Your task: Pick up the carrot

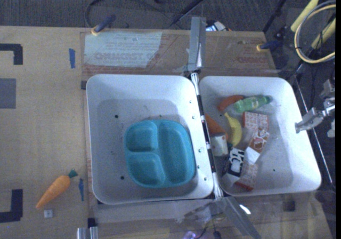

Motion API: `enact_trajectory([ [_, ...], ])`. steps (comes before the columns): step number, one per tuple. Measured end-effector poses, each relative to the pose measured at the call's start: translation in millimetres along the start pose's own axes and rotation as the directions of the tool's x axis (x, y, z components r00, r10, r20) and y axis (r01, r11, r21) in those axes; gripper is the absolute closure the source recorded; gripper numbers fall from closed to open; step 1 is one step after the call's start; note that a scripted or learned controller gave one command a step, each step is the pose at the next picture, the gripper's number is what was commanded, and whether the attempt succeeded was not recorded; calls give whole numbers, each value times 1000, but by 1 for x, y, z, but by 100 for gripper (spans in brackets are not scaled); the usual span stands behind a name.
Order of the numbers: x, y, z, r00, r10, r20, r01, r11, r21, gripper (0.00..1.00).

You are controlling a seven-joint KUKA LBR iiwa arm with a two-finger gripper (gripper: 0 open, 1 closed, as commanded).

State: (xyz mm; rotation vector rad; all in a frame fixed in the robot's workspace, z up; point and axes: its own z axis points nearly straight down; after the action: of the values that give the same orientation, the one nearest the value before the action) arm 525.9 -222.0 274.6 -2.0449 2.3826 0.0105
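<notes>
The carrot (54, 190) lies alone on open tabletop (42, 126) left of the left bin (101, 94), whose wall rises near it; a small grey block (48, 213) sits just beside its tip.

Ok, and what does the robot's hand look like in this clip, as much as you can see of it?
Only a little of it is visible at the right edge. The hand reads as pale grey metal, with a slim light bar pointing left over the right bin's rim. Darker grey parts sit behind it. It is too blurred to make out markings or cables on it.
</notes>
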Motion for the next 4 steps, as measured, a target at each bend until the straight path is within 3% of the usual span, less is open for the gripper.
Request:
enact_trajectory([
  [1, -22, -55, -104, 1000, 25, 0, -25, 1000, 2, 0],
  [2, -9, -38, 35, 998, -70, 1, 70, 998, -3, 0],
  [3, -10, -39, 27, 998, -67, 7, 67, 998, -6, 100],
  [4, -11, -39, 27, 998, -68, 7, 68, 998, -6, 0],
])
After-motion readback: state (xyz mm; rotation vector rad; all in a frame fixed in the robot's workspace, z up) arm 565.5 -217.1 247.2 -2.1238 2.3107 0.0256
